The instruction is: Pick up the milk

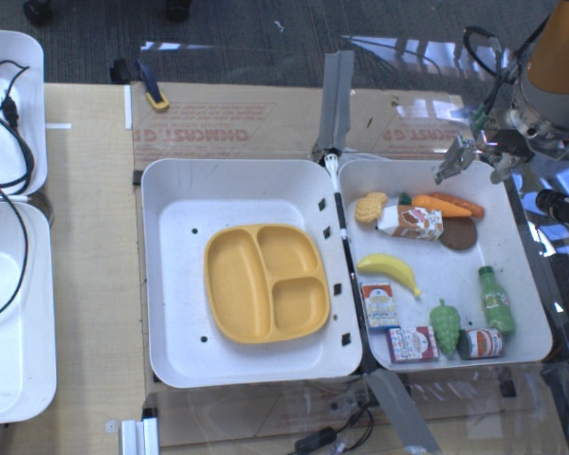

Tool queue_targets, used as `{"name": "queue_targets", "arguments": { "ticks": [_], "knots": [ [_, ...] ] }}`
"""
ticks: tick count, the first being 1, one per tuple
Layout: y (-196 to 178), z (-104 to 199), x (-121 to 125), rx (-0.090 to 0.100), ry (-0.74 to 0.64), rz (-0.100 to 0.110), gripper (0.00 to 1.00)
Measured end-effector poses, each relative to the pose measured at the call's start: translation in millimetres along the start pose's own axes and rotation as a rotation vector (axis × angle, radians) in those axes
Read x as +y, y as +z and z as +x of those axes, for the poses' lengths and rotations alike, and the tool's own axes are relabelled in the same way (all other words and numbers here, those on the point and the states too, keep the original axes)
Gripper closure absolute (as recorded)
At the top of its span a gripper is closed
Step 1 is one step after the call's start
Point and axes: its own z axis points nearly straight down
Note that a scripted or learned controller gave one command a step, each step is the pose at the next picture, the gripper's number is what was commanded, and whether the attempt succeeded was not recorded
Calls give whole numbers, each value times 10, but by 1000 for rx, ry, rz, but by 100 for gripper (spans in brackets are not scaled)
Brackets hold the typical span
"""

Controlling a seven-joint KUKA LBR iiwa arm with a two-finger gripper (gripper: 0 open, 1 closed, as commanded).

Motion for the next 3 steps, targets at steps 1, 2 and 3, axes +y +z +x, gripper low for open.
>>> {"name": "queue_targets", "arguments": {
  "ticks": [1,2,3],
  "knots": [
    [1499,183,184,-1,-242,-7,0],
    [1683,195,423,-9,-248,-27,0],
    [1823,206,-105,0,-218,-3,0]
  ]
}}
